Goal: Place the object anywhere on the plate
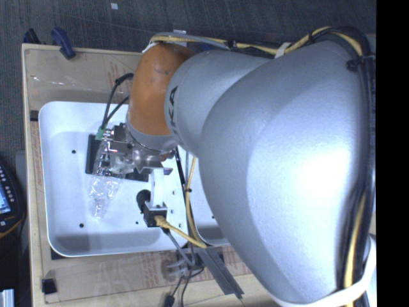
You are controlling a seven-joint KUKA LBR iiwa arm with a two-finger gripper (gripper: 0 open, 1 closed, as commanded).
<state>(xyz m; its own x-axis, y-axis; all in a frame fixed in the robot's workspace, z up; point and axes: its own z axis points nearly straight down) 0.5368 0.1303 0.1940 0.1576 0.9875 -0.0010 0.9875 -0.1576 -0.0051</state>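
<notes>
Clear plastic object (102, 194), crumpled and see-through, lies on the floor of the left white bin (57, 171), toward the bin's middle and just below a black plate (93, 153). Its upper end reaches the lower edge of the black plate and the metal parts of the hand; whether it touches either cannot be told.

The hand (118, 157) sits low in the left bin over the black plate, at the end of the grey arm (275, 165), which enters from the right and covers most of the right bin (211, 235). The orange band (153, 94) shows just above the wrist. The hand's metal parts are crowded and glinting, and the arm hides much of them, so it cannot be told how far the hand is open or whether anything lies in its grasp.

A black cable (115, 98) loops from the wrist toward the upper rim of the left bin. A yellow cable (179, 232) runs from a small black block (153, 213) beside the hand, down across the gap between the 2 bins. The bench (83, 69) is pale wood, with a blue clamp (62, 42) at its upper left corner.
</notes>
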